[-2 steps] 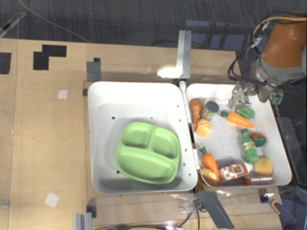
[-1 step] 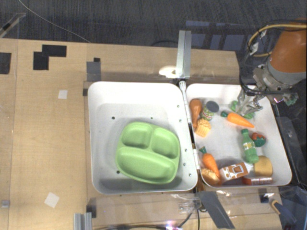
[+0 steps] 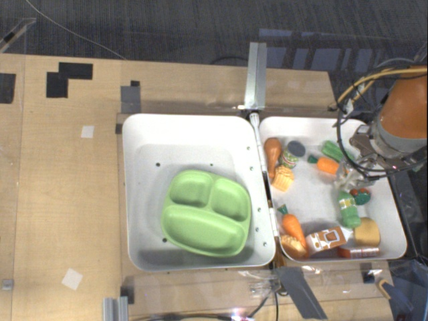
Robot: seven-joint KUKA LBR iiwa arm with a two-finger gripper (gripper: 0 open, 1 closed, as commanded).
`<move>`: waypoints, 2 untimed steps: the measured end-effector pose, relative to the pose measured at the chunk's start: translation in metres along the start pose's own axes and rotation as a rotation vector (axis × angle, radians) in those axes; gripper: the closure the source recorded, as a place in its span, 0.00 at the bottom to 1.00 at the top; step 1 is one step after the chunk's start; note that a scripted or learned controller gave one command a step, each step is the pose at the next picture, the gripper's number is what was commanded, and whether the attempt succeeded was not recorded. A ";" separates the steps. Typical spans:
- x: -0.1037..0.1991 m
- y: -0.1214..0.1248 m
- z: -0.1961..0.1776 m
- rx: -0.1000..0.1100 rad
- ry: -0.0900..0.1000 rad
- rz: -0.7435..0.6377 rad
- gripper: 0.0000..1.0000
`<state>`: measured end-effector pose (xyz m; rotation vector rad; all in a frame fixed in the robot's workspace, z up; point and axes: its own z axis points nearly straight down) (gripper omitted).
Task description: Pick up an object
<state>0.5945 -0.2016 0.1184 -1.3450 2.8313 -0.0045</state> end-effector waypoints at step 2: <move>-0.045 0.022 -0.117 0.003 -0.003 0.125 0.00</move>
